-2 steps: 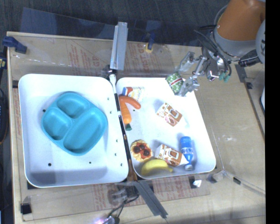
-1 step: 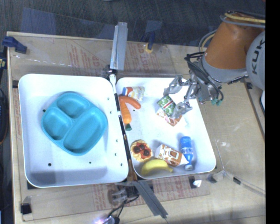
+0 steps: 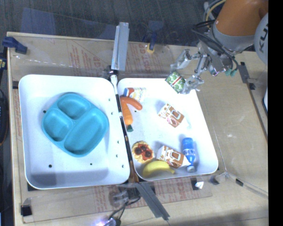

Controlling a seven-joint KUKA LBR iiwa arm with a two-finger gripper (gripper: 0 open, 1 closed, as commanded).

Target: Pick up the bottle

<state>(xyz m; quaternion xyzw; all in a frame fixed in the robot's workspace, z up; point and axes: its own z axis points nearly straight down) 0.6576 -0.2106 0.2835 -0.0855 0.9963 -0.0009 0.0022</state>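
— Can you read anything from here?
— Not really. The table point(image 3: 236, 121) has faint red print, too blurred to read. The cartons point(image 3: 171, 115) have patterns, no legible words. The bottle point(image 3: 189, 150) label is unreadable.

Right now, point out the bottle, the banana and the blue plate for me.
bottle point(image 3: 189, 152): camera view, on the blue label around its middle.
banana point(image 3: 156, 168): camera view, on the middle of its yellow curve.
blue plate point(image 3: 75, 124): camera view, on the ridge between its compartments.
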